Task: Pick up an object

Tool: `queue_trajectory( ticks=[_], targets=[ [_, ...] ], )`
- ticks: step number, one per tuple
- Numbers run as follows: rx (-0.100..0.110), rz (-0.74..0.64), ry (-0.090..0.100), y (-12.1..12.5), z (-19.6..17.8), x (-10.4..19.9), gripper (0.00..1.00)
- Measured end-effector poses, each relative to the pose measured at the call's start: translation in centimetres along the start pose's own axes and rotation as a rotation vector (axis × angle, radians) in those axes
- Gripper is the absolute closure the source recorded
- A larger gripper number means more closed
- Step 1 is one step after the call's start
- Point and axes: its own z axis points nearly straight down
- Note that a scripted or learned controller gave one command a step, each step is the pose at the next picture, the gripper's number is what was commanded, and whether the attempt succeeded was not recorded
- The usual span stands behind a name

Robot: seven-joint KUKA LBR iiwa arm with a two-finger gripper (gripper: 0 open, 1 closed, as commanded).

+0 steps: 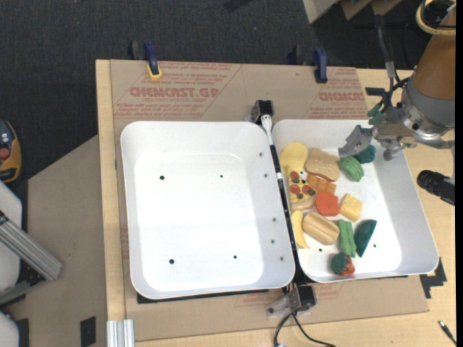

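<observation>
Clearly the pincer (pixel 364 144) hangs over the far end of the right bin (pixel 416 215), its grey fingers spread apart with nothing between them, just above a small green toy (pixel 351 168) and a darker teal piece (pixel 366 154) right beside it. The rest of the toy food sits bunched toward the bin's left half: a yellow piece (pixel 294 154), a bread slice (pixel 323 166), a red tomato-like piece (pixel 327 204), a pale yellow cube (pixel 351 207), a bread roll (pixel 320 228) and green vegetables (pixel 347 237) nearer the front. The left bin (pixel 145 150) lies alongside, on the tabletop. My judgement is that the green toy is the best target, since it lies almost beneath the fingers and a little apart from the crowd. To do it well, the pincer should centre over that piece alone, straddle its narrow width, and descend straight so the teal neighbour is not caught or pushed; close only once low enough, then lift vertically.
</observation>
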Motion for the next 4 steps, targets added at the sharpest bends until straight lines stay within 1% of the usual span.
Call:
queue_trajectory(
  ticks=[1, 2, 3, 4],
  targets=[
    [0.007, -0.008, 0.004, 4.0, 7.6, 7.4, 0.00],
    [0.004, 0.003, 0.000, 6.4, 15.0, 2.4, 0.00],
    [-0.003, 0.000, 0.001, 5.1, 17.0, 2.2, 0.00],
    [-0.003, -0.001, -0.001, 6.6, 16.9, 2.4, 0.00]
  ],
)
